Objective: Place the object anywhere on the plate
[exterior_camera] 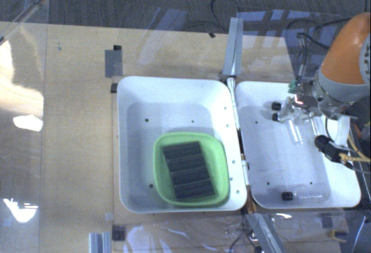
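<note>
The gripper [297, 130], fingers apart and clamped on nothing, hangs over the right bin [264, 188], while the dark ridged object [188, 170] lies on the green plate [218, 156] in the left bin [133, 130].

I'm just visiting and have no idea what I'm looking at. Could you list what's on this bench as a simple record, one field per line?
left bin: white, shallow, holds the plate
plate: green, squarish, toward the near side of the left bin
object: dark, ridged, rectangular, lying on the plate
right bin: white, beside the left bin
small dark item: near the front edge of the right bin, too small to identify
arm: grey and orange, reaching in from the right
gripper: above the right bin, away from the plate
</note>
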`<state>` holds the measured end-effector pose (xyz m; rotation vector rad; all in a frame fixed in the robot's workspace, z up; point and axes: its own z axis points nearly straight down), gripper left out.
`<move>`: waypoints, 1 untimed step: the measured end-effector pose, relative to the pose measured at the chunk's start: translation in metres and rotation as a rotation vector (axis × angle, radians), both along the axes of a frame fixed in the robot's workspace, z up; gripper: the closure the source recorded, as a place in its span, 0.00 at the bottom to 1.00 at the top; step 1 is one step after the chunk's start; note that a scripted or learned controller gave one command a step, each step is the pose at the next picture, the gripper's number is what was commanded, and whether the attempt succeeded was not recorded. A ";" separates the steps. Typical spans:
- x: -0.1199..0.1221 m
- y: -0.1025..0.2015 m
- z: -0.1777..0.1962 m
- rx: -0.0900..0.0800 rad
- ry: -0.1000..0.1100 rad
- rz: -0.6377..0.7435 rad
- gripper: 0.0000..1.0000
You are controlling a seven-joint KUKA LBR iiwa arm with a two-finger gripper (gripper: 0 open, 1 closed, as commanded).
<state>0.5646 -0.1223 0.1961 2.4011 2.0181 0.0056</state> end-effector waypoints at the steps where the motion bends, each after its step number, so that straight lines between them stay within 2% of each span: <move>1: -0.025 0.110 -0.012 0.002 0.003 0.143 1.00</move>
